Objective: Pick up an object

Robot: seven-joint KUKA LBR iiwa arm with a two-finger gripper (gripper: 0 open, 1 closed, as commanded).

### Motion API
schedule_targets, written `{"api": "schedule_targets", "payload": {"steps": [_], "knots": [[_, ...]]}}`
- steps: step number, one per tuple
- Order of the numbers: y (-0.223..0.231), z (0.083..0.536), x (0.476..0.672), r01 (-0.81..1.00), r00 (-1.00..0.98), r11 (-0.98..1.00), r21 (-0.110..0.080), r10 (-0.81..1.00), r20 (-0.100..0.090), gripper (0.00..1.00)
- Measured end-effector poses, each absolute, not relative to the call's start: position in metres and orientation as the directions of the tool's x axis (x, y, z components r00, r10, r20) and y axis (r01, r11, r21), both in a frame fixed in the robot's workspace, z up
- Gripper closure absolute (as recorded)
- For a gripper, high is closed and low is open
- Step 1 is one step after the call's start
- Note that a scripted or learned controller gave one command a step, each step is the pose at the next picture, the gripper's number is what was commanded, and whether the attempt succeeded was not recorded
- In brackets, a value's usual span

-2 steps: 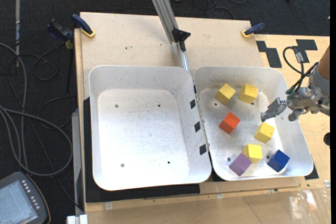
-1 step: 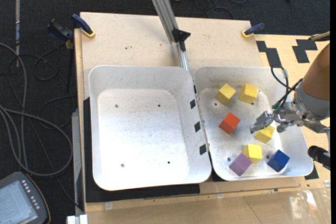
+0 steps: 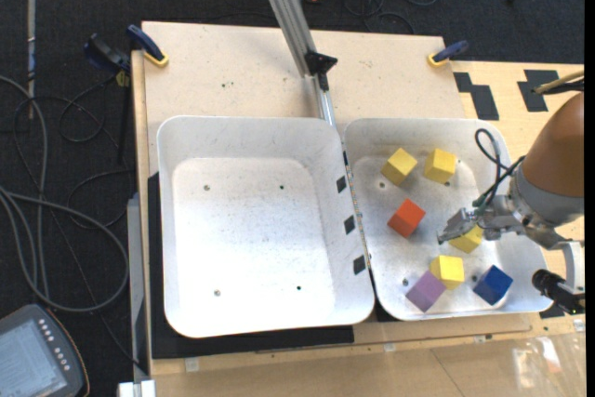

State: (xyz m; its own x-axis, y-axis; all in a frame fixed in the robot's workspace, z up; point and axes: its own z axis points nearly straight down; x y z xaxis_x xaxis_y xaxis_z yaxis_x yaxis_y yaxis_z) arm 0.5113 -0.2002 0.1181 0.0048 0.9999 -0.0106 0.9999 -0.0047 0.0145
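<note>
Camera view: four yellow cubes [image 3: 401, 165] (one orange [image 3: 406, 218], purple [image 3: 427, 291], blue [image 3: 492, 284]).

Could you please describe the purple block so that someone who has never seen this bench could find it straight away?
Look at the right-hand white bin, the one the grey arm reaches into. Along its near edge lie three blocks close together. The purple block is the leftmost, touching a yellow block, with a blue block further right; it is the bin's sole purple one.

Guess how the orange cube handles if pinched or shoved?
The orange cube looks rigid, with flat faces, so it likely slides rather than rolls. It is small, probably light. It sits apart from the yellow cubes, so a push should not jam at once.
</note>
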Motion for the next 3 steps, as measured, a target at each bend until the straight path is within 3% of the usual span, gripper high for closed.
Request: {"api": "schedule_targets", "payload": {"steps": [1, 2, 3], "knots": [[-0.199, 0.130, 0.514, 1.000, 0.002, -0.002, 0.021, 1.000, -0.011, 1.00], [-0.201, 0.194, 0.520, 1.000, -0.003, 0.003, 0.008, 1.000, -0.003, 1.00], [-0.201, 0.201, 0.520, 1.000, -0.002, 0.002, 0.003, 1.000, -0.002, 1.00]]}}
